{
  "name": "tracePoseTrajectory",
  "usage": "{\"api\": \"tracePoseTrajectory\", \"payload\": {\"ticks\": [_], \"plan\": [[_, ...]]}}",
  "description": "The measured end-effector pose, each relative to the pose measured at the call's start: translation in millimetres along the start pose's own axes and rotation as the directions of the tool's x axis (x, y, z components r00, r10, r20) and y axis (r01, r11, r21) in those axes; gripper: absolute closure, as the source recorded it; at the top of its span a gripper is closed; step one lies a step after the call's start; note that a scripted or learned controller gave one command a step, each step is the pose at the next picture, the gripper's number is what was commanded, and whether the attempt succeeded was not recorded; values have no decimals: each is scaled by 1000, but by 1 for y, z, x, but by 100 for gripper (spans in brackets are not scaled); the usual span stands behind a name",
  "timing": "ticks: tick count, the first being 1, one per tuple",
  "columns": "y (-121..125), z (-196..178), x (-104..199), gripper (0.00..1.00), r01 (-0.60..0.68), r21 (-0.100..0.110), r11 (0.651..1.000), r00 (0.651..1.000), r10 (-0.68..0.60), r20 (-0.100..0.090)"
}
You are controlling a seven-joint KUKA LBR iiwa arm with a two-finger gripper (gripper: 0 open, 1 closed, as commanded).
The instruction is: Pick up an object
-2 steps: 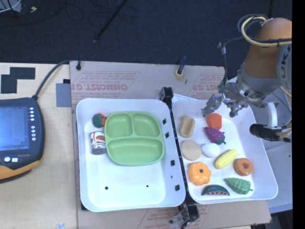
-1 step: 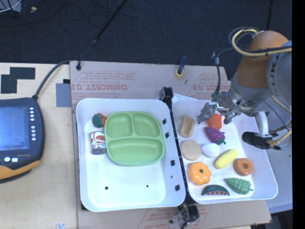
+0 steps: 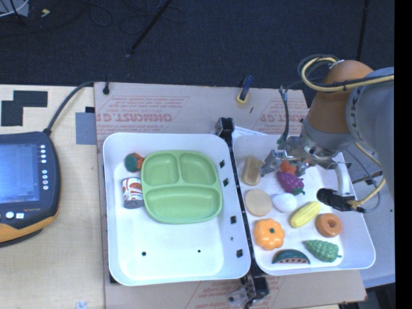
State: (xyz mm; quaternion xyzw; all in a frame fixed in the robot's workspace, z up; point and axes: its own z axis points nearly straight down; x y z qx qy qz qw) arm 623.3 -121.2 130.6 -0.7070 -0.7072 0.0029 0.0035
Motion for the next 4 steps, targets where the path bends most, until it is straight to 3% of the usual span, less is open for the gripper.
{"api": "tracePoseTrajectory", "payload": {"ticks": [1,2,4], "plan": [[3,41,2,0,-2,-14,1000,1000,2,1],[5,26,2,100,-4,-17,1000,1000,4,-4],[16,-82,2,100,1,-12,1000,1000,-1,1]]}}
